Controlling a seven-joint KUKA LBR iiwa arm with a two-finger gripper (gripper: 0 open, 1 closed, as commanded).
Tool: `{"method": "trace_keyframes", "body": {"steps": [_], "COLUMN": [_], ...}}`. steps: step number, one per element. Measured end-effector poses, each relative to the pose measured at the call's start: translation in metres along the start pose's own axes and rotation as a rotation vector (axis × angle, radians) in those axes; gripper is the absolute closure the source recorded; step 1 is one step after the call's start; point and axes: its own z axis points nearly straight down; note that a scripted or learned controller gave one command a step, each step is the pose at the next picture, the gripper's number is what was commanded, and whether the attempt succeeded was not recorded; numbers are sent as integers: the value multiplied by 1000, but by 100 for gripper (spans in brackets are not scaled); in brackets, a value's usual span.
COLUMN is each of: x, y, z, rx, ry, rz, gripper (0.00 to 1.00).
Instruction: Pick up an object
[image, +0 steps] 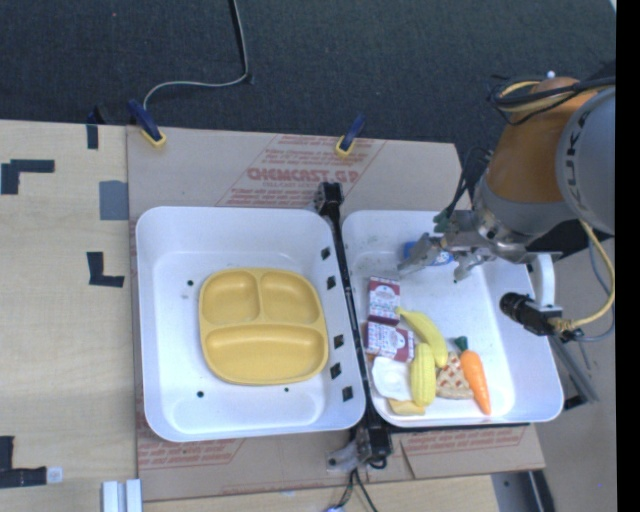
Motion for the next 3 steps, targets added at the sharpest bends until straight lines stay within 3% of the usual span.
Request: {"method": "trace_keyframes", "body": {"steps": [1, 2, 3], "x": [-7, 1, 2], "y": [21, 81, 81], "z": [117, 123, 124], "rx": [-12, 37, 36], "ry": [-2, 3, 0], "rz": [0, 9, 10], "gripper": [0, 0, 0]}}
